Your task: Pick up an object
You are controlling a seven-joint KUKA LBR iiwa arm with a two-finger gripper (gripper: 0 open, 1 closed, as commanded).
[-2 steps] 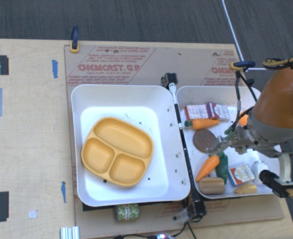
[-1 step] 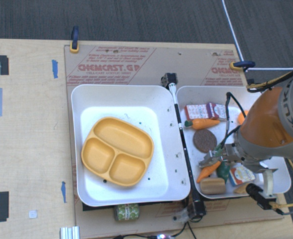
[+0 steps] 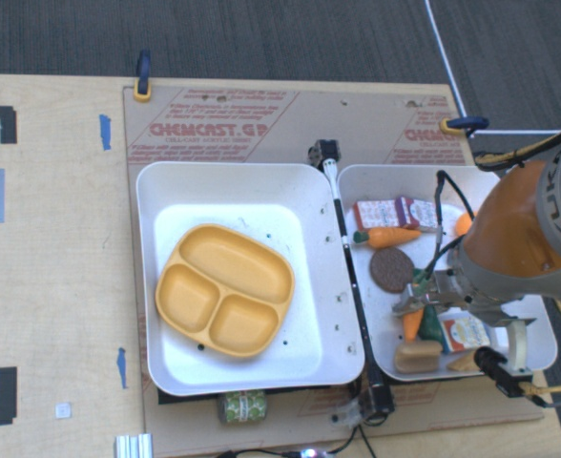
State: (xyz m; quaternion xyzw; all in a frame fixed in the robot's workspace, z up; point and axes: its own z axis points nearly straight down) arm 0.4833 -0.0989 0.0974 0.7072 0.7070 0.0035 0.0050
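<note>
**Spotter:** Camera view puts your grey arm with the orange band (image 3: 514, 227) low over the right-hand white bin (image 3: 545, 351), and the metal two-finger gripper (image 3: 422, 297) sits among the toy food. You're at the reach-and-close step.

**Operator:** Has it got anything?

**Spotter:** I cannot tell; the tips are lost in clutter. Nearest candidates are the small orange carrot piece (image 3: 411, 324) just below and the brown round cookie (image 3: 391, 269) just above. The yellow three-compartment plate (image 3: 225, 289) lies in the left white bin (image 3: 156, 189). You'd want one item centred before lifting
</note>
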